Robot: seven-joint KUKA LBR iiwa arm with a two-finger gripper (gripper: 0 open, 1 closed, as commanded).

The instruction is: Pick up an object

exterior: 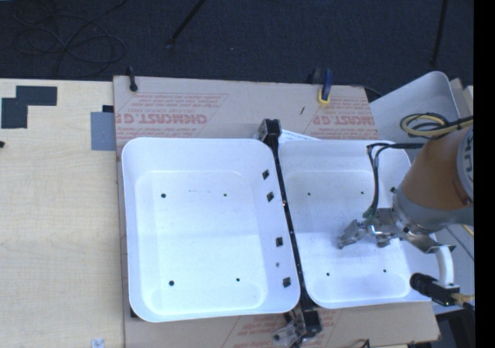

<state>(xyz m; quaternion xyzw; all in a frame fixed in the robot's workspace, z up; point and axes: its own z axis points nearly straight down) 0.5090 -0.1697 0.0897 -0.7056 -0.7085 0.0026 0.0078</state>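
My gripper (363,240) hangs low over the floor of the right bin (325,176), towards that bin's right side. Its two grey fingers (348,237) stand spread apart, open, and only white bin floor shows between them. The arm's orange band (433,172) rises above the wrist at the right edge of the bin. The left bin (193,161) lies beside it, its white floor marked with a few small dark dots.
A black divider strip (280,215) runs between the two bins. Both bins rest on a cardboard sheet (201,110) on the wooden bench (54,223). A yellow-and-black cable coil (424,122) sits behind the arm, and a blue-yellow clamp (326,90) holds the cardboard's back edge.
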